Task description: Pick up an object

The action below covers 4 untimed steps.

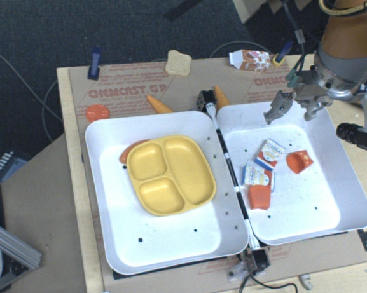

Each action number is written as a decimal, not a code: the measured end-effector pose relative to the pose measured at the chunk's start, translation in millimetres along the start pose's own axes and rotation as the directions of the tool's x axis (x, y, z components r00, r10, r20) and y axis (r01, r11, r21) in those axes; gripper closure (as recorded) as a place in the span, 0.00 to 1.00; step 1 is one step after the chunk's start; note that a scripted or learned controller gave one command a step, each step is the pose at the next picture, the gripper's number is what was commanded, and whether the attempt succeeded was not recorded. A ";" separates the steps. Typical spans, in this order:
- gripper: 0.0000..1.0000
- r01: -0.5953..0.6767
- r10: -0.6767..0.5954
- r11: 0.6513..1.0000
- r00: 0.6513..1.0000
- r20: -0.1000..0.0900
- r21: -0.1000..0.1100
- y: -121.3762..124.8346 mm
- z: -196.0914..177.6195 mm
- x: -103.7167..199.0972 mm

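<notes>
— How far along were you?

— Barely begun. I had the right bin as my landmark: the gripper hung over its far rim, fingers spread, pinching nothing.

— And the objects?

— Mid-bin lay the cartons, an orange box touching them, a red packet beside. Descent, grasp and lift remained.

My bench: brown board top. Two white bins side by side, left bin, right bin. Beyond bins, on board: bread slice, blue marker, orange disc, carrot, small carton.
</notes>
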<state>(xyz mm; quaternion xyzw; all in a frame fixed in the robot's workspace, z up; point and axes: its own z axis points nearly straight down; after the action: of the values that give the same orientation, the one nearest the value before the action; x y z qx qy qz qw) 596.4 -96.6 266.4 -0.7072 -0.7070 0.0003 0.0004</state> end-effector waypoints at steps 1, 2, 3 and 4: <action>0.00 -0.001 0.001 1.000 1.000 0.000 0.003 8.4 129.4 -20.3; 0.00 0.000 0.000 1.000 1.000 -0.001 0.001 -0.9 182.5 -22.1; 1.00 -0.001 0.001 1.000 1.000 0.000 -0.002 0.1 171.6 -22.0; 0.00 -0.001 0.001 1.000 1.000 0.000 -0.002 0.0 171.9 -22.0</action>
<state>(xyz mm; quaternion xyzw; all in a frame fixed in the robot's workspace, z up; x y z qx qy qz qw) 596.2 -118.5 94.5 -0.7076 -0.7066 -0.0003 -0.0002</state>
